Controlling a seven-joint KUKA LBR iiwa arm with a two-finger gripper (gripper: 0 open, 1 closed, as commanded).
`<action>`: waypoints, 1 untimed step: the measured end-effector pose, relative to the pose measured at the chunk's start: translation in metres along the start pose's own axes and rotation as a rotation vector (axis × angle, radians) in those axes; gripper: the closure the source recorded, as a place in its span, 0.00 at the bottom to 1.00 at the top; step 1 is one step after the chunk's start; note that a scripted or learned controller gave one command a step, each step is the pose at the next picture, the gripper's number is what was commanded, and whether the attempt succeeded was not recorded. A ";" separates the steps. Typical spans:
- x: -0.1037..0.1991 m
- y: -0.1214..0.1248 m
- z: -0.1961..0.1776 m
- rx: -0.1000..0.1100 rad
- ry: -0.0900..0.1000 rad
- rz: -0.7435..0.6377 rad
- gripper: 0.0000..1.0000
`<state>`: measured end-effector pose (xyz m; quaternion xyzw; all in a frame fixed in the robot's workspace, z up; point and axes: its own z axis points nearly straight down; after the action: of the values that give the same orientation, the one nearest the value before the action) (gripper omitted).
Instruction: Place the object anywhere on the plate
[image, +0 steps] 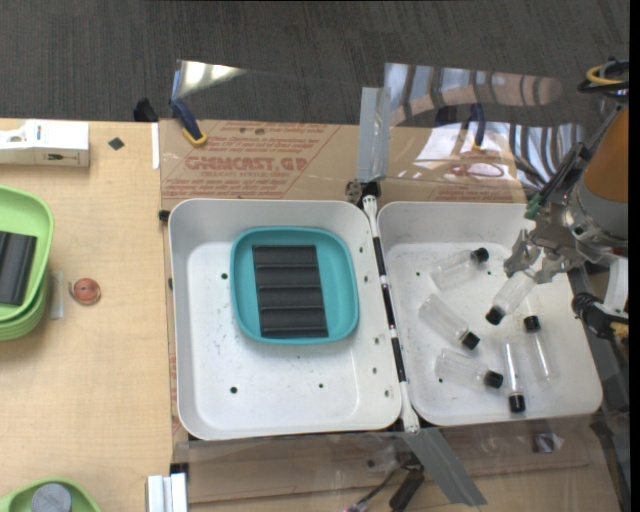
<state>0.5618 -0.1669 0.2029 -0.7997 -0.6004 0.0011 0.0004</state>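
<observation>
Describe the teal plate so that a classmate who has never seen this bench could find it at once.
Start from the two white bins side by side; take the left bin. The teal plate lies in its upper half, a rounded rectangle with a dark ribbed insert in its middle. The clear vials with black caps lie in the right bin, so the plate's colour marks it out.

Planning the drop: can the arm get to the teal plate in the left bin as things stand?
Probably yes. The plate lies open from above in the left bin; only the low wall between the bins separates it from the gripper, which is over the right bin.
</observation>
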 end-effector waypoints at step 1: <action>0.000 0.000 0.000 0.000 0.000 0.000 0.00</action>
<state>0.5619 -0.1669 0.2030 -0.7997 -0.6004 0.0011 0.0004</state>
